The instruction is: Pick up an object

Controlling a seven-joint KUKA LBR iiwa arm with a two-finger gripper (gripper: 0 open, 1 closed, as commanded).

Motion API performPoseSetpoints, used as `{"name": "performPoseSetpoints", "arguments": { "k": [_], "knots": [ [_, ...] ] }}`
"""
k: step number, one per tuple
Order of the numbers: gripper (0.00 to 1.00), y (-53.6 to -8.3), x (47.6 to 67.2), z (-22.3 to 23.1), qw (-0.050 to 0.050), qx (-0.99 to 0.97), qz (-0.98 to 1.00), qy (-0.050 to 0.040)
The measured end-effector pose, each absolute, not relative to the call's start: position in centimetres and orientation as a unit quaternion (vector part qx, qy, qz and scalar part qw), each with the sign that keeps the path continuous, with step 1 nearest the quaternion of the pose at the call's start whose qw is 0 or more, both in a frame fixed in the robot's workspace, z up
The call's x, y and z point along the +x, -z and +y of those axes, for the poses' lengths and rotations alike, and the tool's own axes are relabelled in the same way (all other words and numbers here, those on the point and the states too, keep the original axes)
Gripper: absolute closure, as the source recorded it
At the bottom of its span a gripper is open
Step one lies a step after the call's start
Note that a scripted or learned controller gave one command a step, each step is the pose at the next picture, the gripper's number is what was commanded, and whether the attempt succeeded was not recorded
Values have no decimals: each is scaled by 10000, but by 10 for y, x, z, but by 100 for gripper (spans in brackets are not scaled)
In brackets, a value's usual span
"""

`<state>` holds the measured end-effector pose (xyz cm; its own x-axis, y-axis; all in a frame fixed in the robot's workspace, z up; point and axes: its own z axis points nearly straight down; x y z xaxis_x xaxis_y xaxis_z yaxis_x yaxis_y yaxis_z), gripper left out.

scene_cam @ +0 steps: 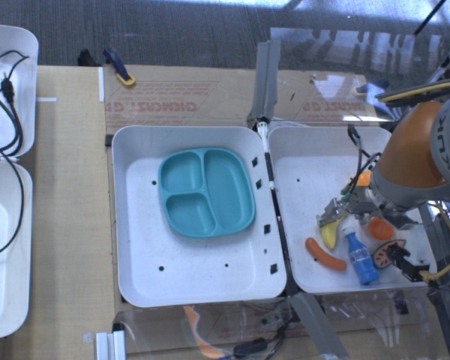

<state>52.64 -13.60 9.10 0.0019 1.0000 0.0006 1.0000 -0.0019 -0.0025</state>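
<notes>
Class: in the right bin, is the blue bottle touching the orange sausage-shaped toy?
Apart. The camera view shows a strip of white bin floor between the blue bottle and the orange sausage-shaped toy.

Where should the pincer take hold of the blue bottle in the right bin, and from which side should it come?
Probably across the middle of the blue bottle, coming straight down from above. It lies flat on the floor of the right bin, its long axis running toward the bin's front edge, so its narrow width suits the fingers. The orange sausage lies close on the camera's left, so go in carefully there.
</notes>
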Motion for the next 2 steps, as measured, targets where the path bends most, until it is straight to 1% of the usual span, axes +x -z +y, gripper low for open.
{"name": "performPoseSetpoints", "arguments": {
  "k": [1, 2],
  "knots": [
    [100, -100, 526, -137, 13, -7098, -7044, -11],
    [100, -191, 612, -85, -3, -7061, -7081, -8]
  ]
}}
